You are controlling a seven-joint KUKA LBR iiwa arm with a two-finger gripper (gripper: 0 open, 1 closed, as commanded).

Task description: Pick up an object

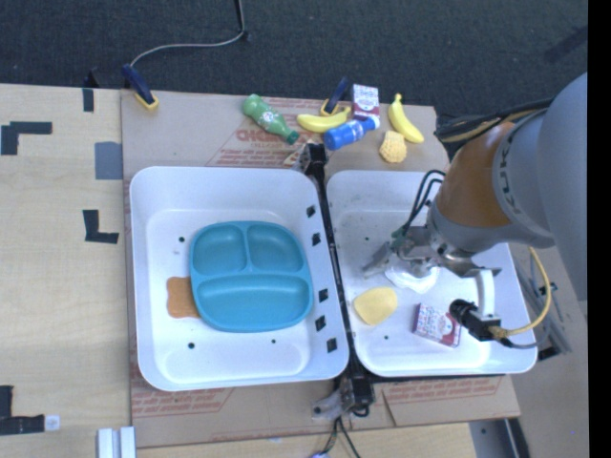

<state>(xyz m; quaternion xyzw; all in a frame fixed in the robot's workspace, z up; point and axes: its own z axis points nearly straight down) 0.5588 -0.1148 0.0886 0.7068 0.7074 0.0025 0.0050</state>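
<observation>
Gripper (pixel 396 256) low in right bin (pixel 363 351), near its centre; cannot tell from this view if the fingers are open or closed. White object (pixel 412 277) just beside the gripper at 5 o'clock. Yellow piece (pixel 375 304) at 6 o'clock; red-and-white carton (pixel 435 323) farther off at 5 o'clock. Blue divided plate (pixel 252 276) in left bin (pixel 153 194), covering part of an orange item (pixel 179 297) at its 9 o'clock.
</observation>
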